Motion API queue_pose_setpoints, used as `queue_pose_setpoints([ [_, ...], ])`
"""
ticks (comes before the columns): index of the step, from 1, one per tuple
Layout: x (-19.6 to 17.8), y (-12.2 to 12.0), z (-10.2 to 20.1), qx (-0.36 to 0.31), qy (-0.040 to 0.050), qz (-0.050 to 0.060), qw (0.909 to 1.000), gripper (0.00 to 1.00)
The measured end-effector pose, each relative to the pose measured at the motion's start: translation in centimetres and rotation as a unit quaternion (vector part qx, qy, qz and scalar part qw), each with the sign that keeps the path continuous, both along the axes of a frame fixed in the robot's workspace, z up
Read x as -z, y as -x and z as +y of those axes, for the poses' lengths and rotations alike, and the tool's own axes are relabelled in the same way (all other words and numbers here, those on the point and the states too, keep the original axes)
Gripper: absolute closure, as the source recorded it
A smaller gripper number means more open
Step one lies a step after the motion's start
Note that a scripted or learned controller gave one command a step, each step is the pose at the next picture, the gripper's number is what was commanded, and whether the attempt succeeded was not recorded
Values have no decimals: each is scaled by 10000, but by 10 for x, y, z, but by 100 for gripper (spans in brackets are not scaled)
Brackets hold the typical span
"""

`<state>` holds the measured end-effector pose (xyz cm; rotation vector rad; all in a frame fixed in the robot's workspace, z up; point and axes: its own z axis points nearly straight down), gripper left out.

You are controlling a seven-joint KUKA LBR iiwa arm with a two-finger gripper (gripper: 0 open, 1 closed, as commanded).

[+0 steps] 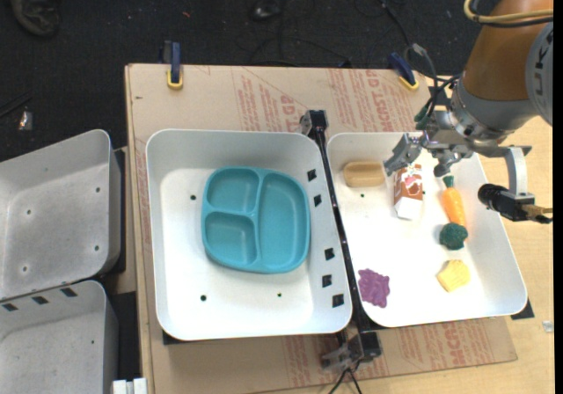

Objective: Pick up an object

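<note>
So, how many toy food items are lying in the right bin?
5: a bread roll near the bin's far left corner, a milk carton below the end effector, a carrot right of the carton, purple grapes and a yellow piece at the front. More could be hidden beneath the arm.

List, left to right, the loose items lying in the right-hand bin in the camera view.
Tan bread roll → purple grape bunch → small milk carton → carrot. The green broccoli piece and yellow wedge sit at about the carrot's position across, so I leave them unordered.

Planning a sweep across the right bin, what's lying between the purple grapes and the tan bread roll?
Bare white bin floor in the camera view; nothing sits between the purple grapes and the bread roll.
</note>
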<state>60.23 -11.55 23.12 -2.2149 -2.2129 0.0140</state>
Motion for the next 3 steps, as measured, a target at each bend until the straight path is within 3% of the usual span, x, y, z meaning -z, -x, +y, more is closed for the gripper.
queue_pose_setpoints([
  [1,-8,-2,0,-12,7,-69,10000,0],
  [3,79,-3,8,-4,5,-50,10000,0],
])
